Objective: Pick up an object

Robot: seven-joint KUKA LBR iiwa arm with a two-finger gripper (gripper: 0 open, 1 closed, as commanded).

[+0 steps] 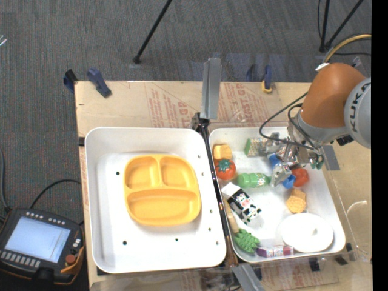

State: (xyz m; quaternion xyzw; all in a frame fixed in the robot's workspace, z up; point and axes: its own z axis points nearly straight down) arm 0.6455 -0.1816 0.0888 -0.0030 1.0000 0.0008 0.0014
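The right bin (336, 220) holds a jumble of toy items. My gripper (288, 165) hangs low over the bin's upper right part, under the orange-banded wrist (330, 102). Right below it lie a small blue piece (288, 180) and a red piece (300, 176); another blue piece (275, 159) sits at its left. A green bottle (253, 179) lies just left of the gripper, and a green-and-white packet (257, 145) lies above that. The wrist and cables hide the gripper's tip.
Also in the right bin: a yellow block (222, 151), red tomato (225, 170), cow-patterned box (244, 205), green leafy toy (247, 240), waffle-like biscuit (296, 202), white disc (306, 232). The left bin (100, 223) holds a yellow divided plate (162, 188).
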